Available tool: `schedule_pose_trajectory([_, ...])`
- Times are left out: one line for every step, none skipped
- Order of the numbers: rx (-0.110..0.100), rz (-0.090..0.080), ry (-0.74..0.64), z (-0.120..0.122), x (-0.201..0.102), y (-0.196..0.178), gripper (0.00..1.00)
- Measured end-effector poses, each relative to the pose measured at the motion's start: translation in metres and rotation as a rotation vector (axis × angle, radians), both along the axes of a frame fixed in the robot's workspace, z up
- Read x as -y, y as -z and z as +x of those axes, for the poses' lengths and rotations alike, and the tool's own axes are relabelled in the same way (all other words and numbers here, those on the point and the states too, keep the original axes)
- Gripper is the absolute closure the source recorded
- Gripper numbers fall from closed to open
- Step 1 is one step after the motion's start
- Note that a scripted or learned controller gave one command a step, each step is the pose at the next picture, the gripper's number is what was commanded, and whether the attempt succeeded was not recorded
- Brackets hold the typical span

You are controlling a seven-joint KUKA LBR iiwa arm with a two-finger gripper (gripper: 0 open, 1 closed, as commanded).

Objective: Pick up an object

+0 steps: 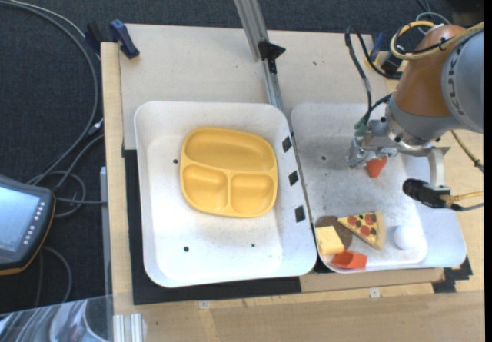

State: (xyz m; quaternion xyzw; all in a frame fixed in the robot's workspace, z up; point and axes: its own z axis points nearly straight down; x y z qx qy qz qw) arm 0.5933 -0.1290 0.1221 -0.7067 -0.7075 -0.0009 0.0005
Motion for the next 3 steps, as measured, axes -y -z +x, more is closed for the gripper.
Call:
schedule_pose_trajectory([0.006, -0.002, -0.002, 0.003, -0.010, -0.051, 1.00])
schedule_pose_trajectory([0.007, -0.003, -0.002, 0.006, -0.018, -0.098, 1.00])
schedule_pose_trajectory([0.009, -0.003, -0.001, 0.009, -0.021, -0.163, 1.00])
